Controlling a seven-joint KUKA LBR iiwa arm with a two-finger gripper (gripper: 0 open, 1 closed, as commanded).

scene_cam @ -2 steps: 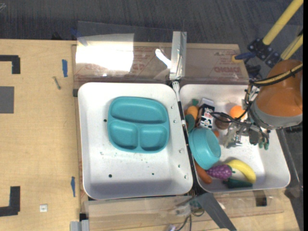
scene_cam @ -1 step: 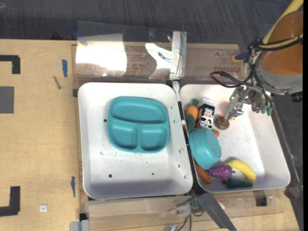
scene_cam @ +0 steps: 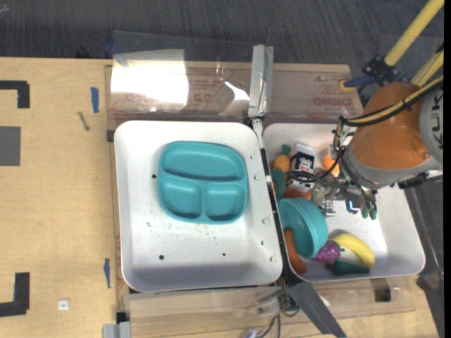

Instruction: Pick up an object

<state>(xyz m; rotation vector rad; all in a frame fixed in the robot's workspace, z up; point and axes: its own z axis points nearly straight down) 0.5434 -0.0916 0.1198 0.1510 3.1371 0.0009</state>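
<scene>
The arm reaches over the right bin (scene_cam: 402,248), its orange band at the upper right. My gripper (scene_cam: 347,201) hangs low in that bin, just right of a teal bowl (scene_cam: 307,225) that lies tipped on its side. Below the gripper rest a yellow banana (scene_cam: 354,248) and purple grapes (scene_cam: 327,252). An orange piece (scene_cam: 282,163) and a small black-and-white item (scene_cam: 304,160) sit at the bin's back left. Nothing shows between the gripper's fingers.
The left bin (scene_cam: 134,210) holds a teal divided plate (scene_cam: 203,182). A metal divider (scene_cam: 259,83) stands upright behind the bins, with clear plastic sheeting at the back. An orange-red item (scene_cam: 294,259) peeks out under the bowl. Wooden benchtop lies to the left.
</scene>
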